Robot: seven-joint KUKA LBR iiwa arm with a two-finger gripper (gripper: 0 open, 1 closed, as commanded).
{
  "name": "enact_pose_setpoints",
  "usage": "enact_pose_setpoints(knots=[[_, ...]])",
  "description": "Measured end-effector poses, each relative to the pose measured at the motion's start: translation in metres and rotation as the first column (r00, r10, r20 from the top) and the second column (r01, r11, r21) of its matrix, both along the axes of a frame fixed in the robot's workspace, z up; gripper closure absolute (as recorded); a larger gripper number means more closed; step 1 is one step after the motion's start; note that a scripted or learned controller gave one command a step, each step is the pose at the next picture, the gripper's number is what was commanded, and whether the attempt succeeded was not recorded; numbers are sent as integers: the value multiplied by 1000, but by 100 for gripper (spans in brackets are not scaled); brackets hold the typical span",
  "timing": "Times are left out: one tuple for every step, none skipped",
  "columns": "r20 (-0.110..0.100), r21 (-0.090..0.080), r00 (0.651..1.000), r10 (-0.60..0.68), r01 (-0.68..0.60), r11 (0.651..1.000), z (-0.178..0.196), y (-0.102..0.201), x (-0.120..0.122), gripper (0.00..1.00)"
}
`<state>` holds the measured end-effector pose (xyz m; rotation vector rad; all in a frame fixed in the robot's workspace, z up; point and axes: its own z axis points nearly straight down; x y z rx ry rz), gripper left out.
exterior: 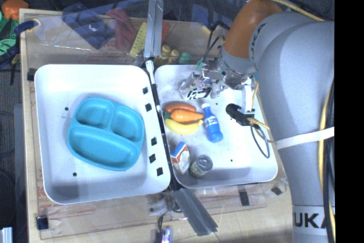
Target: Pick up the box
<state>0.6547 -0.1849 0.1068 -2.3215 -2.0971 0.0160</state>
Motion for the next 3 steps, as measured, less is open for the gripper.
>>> enact_pose_setpoints(knots=[[8,1,979,205,-205,979,-19,30,-33,0],[11,-2,995,104,-104,995,33,35,2,0],[14,-3,972,233,-233,972,38,1,3,0]])
